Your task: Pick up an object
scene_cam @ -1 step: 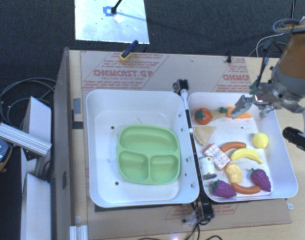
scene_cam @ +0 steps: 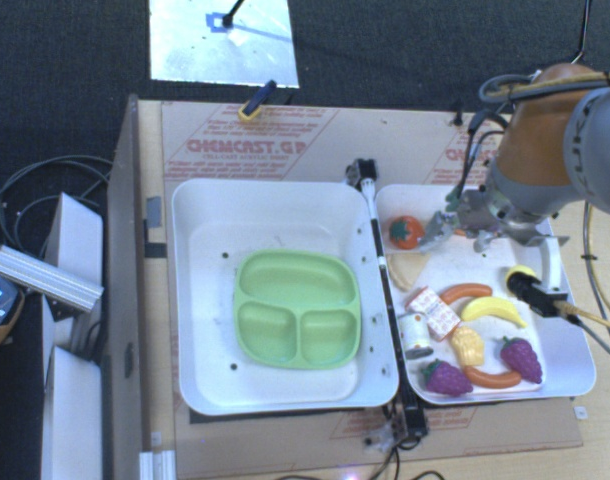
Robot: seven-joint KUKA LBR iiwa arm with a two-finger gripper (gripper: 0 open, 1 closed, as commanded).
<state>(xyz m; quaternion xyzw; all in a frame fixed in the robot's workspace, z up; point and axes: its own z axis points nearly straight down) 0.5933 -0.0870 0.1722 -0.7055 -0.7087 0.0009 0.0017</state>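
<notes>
Over the right bin's point(scene_cam: 570, 373) far edge hangs the pincer point(scene_cam: 463, 223), its state impossible to tell, beside a toy tomato point(scene_cam: 406, 232). A cardboard-topped table point(scene_cam: 285, 138) on dark carpet point(scene_cam: 55, 58) carries both bins; a green divided plate point(scene_cam: 297, 308) lies in the left.

A pale green divided plate point(scene_cam: 298, 308) sits in a white bin point(scene_cam: 205, 218); beside it, a red tomato point(scene_cam: 406, 232), yellow banana point(scene_cam: 494, 311), two purple grape bunches point(scene_cam: 521, 358) and orange sausages point(scene_cam: 466, 292).
</notes>
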